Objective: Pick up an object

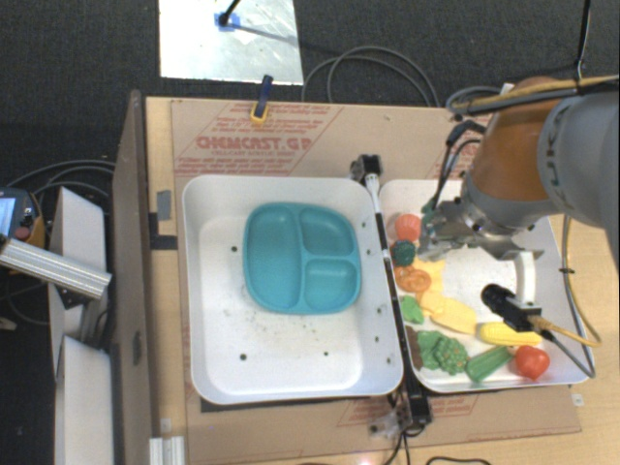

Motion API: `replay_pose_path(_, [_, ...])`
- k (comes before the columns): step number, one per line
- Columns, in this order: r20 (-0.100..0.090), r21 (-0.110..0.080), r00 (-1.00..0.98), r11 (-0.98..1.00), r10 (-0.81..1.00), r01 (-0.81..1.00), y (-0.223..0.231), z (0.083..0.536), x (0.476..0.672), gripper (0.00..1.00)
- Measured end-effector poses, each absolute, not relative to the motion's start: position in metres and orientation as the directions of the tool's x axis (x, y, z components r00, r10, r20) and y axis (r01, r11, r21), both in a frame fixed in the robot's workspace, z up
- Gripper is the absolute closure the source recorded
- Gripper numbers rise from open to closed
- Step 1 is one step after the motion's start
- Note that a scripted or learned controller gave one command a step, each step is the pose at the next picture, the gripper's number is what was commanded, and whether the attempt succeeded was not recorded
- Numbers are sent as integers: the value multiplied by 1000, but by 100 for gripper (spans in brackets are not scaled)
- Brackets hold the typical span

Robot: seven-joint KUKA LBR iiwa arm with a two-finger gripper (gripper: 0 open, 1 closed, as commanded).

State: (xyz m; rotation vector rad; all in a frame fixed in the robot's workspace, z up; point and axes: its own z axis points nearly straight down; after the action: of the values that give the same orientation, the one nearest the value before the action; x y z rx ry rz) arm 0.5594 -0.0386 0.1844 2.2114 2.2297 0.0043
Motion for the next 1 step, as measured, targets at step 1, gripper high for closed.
replay_pose_path(1, [-1,3,0,0,1000,1000,-66,185,569,100])
